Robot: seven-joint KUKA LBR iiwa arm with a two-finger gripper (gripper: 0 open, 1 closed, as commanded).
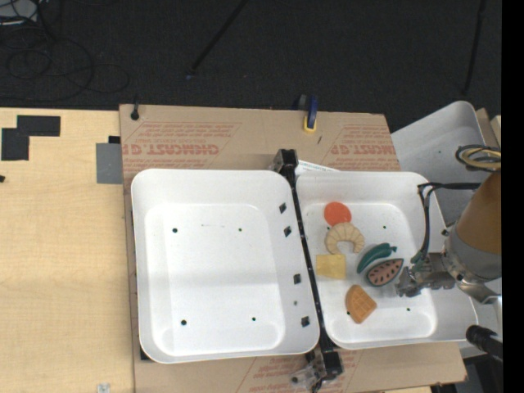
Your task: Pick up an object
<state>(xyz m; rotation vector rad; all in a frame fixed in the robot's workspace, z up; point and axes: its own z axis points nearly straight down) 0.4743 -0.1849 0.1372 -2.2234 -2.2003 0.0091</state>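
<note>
The right bin [413,322] holds several toy foods. A red round piece [337,213] lies at the back, with a tan croissant-shaped piece [345,237] just in front of it. A yellow block [331,266] sits near the bin's left wall. A green pepper [376,256] lies beside a watermelon slice [384,273], and an orange wedge [360,303] is nearest the front. My gripper [408,284] is low in the right bin, right beside the watermelon slice's right end. Nothing shows between its tips.
The left bin [213,334] stands beside the right one, with a black divider clip strip [296,244] between them. Both rest on cardboard [205,142]. A black cable [426,219] runs along the right bin's right side.
</note>
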